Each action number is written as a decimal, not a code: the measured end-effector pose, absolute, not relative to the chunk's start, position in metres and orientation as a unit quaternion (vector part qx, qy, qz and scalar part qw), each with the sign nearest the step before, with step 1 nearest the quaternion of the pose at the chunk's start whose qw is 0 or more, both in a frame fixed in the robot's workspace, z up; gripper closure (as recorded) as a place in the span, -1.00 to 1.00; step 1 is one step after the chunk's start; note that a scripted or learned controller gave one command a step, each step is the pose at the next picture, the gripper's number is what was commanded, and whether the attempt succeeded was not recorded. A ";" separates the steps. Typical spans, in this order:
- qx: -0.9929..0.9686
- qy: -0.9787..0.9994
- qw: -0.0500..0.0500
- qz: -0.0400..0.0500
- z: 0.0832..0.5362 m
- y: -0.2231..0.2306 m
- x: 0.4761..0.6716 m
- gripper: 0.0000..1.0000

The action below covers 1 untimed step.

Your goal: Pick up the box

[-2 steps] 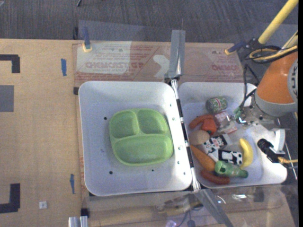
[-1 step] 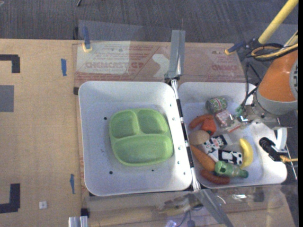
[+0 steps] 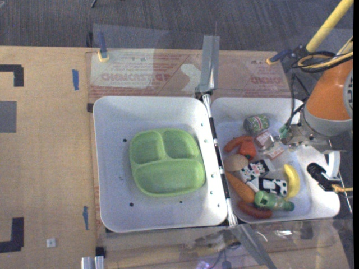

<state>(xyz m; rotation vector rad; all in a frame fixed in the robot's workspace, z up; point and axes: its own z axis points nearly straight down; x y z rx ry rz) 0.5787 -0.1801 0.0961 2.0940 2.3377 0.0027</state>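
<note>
- Reaching in from the right, the grey arm with the orange band (image 3: 332, 97) hangs over the right shallow white plastic bin (image 3: 325, 206).
- Its tool (image 3: 288, 137) sits low near the back of that bin.
- I cannot tell if the tool is open or closed.
- The small pale pink and white box (image 3: 270, 143) lies in the right bin, just beside the tip of the tool, on its left.
- I cannot tell if the tool touches the box.
- A round green and grey toy (image 3: 257, 122) lies behind the box.
- An orange and red toy (image 3: 241, 144) lies to the left of the box.
- A black and white spotted carton (image 3: 265, 178) lies in front of the box, with a yellow toy banana (image 3: 291, 180) just beside it.
- An orange toy carrot (image 3: 241, 187), a green toy bottle (image 3: 273, 201) and a red toy sausage (image 3: 255, 210) lie near the front of the bin.
- The left shallow white plastic bin (image 3: 109, 150) holds a green plate with three parts (image 3: 166, 162).
- Both bins rest side by side on the brown surface (image 3: 45, 150).
</note>
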 end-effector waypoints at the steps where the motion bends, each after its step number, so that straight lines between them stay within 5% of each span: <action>1: 0.668 0.744 0.002 0.001 0.106 -0.180 0.578 1.00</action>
